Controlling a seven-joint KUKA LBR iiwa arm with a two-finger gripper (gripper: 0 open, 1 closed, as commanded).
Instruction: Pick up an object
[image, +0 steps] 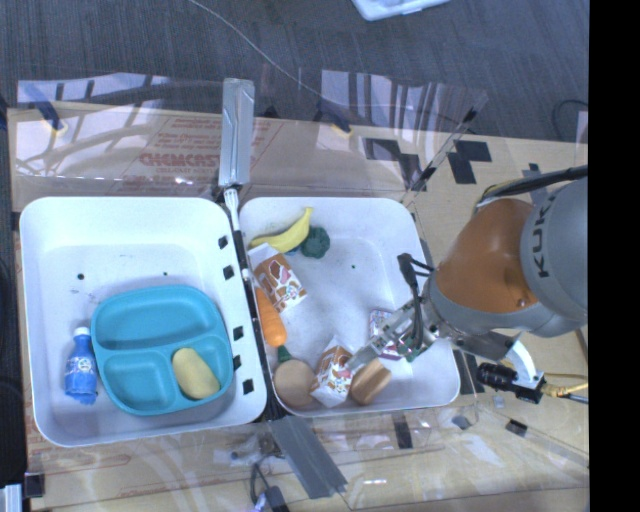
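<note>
Now the pincer (385, 343) is down low in the right bin (440, 300), so my reading is that the reach is done and the grasp itself is the step in hand. Whether its fingers stand apart or together I cannot tell; metal and clutter blur there.

Just beside its tip, toward the bin's near wall, lies a brown round block (370, 381), and touching that on the far side from the arm a small printed carton (335, 373); one of these two seems the likeliest target. Neither shows between the fingers, so nothing counts as held. A tan disc (293, 383) sits beyond the carton.

Farther from the pincer, along the divider, lie an orange carrot (270, 318) and a second printed carton (279, 280); farthest in this bin, a banana (285, 233) touches a dark green piece (316, 242).

The next move, I judge, calls for settling squarely over one item, closing, then lifting straight, as the crowding could let a neighbour slip or jam.

Well apart, the left bin (50, 250) holds a blue divided tray (150, 340) with a yellow lump (196, 371) and a blue bottle (81, 367).
</note>
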